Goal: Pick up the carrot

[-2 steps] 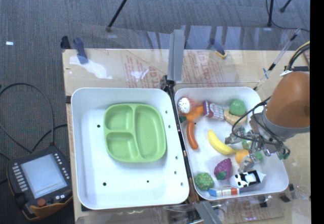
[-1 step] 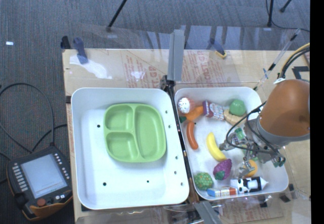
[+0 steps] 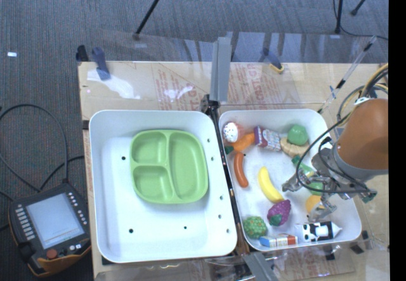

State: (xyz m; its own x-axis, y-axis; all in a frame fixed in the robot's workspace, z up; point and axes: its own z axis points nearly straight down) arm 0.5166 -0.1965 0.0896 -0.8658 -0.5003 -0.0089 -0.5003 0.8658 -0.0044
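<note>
A toy carrot (image 3: 241, 170), orange and slender, lies at nine o'clock in the right bin (image 3: 353, 210), just beside a yellow banana (image 3: 269, 186). It looks light, stiff and smooth; gripping across its middle seems safest. The hand (image 3: 319, 200) hovers at four o'clock, whether parted or together I cannot tell.
</note>
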